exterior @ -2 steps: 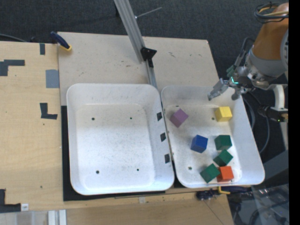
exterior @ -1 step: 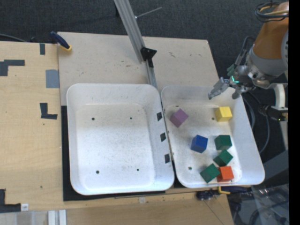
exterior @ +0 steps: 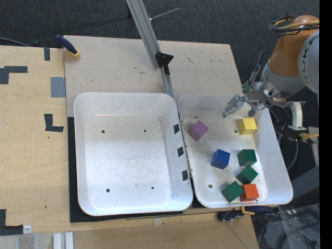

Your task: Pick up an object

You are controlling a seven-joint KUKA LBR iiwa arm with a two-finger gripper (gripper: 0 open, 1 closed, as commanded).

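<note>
- Counter (exterior: pixel 129 71) of pale wood carries two shallow white plastic bins side by side, seen from above at a slant.
- Left white bin (exterior: pixel 83 108) has a speckled floor with a few small dark dots on it.
- Right white bin (exterior: pixel 277 165) holds all of the small blocks.
- Grey arm with an orange band (exterior: pixel 290 51) reaches in from the right, its wrist above the far right corner of the right bin.
- End effector (exterior: pixel 243 104) hangs over the far part of the right bin; its fingers look spread somewhat apart, with nothing seen between them.
- Yellow cube (exterior: pixel 247 125) lies just beside and below the end effector, near the bin's right wall; whether they touch I cannot tell.
- Pale purple cube (exterior: pixel 197 129) sits toward the bin's left wall, well apart from the end effector.
- Blue cube (exterior: pixel 220 158) rests near the middle of the bin.
- Dark green cube (exterior: pixel 247 156) lies just right of the blue one.
- Second green block (exterior: pixel 248 174) sits just below it, turned at an angle.
- Third green block (exterior: pixel 232 191) and an orange cube (exterior: pixel 250 192) lie side by side at the near edge, touching or nearly so.
- Slanted grey metal bar (exterior: pixel 148 32) crosses the counter from the top down to the gap between the bins.
- Blue and yellow tool (exterior: pixel 67 44) lies at the counter's far left corner.
</note>
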